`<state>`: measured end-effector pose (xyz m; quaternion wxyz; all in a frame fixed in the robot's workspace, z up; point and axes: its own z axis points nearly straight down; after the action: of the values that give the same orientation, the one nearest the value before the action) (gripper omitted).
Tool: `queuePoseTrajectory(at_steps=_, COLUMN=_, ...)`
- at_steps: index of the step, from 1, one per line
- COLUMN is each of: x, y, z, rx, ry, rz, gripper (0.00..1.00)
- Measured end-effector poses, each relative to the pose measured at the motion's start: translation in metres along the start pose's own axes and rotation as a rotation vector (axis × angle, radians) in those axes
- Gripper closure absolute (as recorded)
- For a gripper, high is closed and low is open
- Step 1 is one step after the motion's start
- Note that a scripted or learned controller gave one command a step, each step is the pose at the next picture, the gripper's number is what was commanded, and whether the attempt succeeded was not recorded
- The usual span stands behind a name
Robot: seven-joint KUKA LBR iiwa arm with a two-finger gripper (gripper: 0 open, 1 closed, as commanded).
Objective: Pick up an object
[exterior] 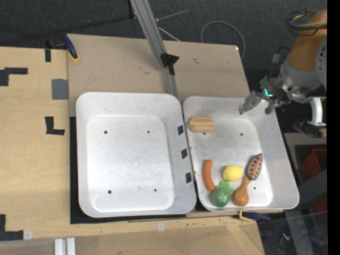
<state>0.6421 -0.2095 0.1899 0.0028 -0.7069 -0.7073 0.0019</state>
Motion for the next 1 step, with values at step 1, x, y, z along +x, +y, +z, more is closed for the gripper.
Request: queuePoseTrajectory(at_steps=1, x=0.0001, y=0.0012, z=-0.0034, rx=-0.005, ry=-0.002, rz=-0.002, gripper=0.00)
